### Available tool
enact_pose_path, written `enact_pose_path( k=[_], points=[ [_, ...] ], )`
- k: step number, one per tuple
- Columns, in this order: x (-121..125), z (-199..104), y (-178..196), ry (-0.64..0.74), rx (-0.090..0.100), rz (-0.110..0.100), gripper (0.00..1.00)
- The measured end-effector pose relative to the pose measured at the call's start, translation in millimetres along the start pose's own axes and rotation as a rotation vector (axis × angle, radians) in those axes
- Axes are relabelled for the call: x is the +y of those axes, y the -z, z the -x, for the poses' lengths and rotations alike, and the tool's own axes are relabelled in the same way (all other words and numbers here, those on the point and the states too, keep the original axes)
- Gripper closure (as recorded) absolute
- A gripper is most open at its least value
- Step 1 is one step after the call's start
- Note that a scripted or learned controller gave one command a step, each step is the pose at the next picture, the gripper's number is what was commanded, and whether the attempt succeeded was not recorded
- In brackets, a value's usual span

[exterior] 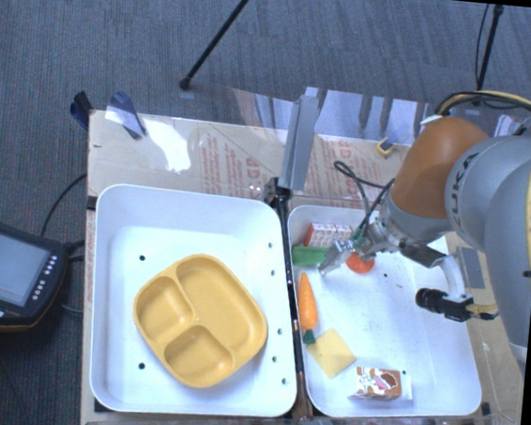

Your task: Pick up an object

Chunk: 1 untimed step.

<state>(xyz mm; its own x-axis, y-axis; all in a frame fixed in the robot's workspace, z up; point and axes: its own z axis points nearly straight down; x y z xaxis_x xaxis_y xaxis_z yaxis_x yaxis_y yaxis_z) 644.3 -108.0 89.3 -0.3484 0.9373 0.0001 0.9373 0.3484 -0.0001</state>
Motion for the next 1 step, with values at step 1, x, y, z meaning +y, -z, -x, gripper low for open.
enact_pose_path(
  k=[1],
  points=[
    [6.9,-19.5,-2.0,0.011,0.001,-0.001,0.0]
  ],
)
